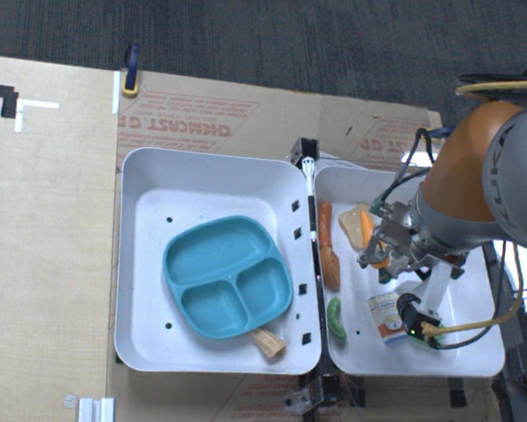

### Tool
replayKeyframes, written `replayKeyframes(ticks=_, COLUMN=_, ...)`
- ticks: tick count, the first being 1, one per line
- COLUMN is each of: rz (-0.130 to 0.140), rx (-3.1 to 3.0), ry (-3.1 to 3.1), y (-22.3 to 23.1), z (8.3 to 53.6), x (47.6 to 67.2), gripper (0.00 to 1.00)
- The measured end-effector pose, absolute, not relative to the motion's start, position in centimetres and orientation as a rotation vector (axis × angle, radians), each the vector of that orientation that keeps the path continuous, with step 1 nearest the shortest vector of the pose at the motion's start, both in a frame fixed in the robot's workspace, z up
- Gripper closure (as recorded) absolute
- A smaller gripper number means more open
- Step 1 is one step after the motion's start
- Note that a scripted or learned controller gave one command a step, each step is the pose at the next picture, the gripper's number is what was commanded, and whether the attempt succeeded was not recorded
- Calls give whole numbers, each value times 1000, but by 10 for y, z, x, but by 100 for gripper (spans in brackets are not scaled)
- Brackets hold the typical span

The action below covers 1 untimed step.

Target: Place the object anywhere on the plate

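Observation:
A blue plate (227, 285) with three compartments lies in the left white bin (137, 268). A small tan chunk (269, 345) rests just off the plate's lower right rim. The gripper (380, 257) hangs low over the upper left part of the right bin (472, 360), beside a tan and orange wedge (356, 227). A long orange-brown piece (328, 254) lies along that bin's left wall. A green item (337, 317) and a small carton (387, 318) sit nearer the front. The arm hides what lies directly under the gripper.
The grey arm with its orange band (476, 170) covers the right bin's upper right. A yellow and black cable (461, 328) loops over that bin's front. A black hinge strip (307, 256) divides the two bins. Cardboard and wooden bench surround them.

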<state>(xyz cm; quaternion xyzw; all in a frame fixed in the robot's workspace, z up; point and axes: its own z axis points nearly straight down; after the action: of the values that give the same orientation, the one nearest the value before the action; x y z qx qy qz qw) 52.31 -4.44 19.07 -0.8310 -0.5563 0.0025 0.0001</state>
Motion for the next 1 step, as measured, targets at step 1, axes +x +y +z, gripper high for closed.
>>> replayKeyframes(ticks=1, rz=8, rx=-2644, ry=-1691, y=40, z=208, x=496, gripper=100)
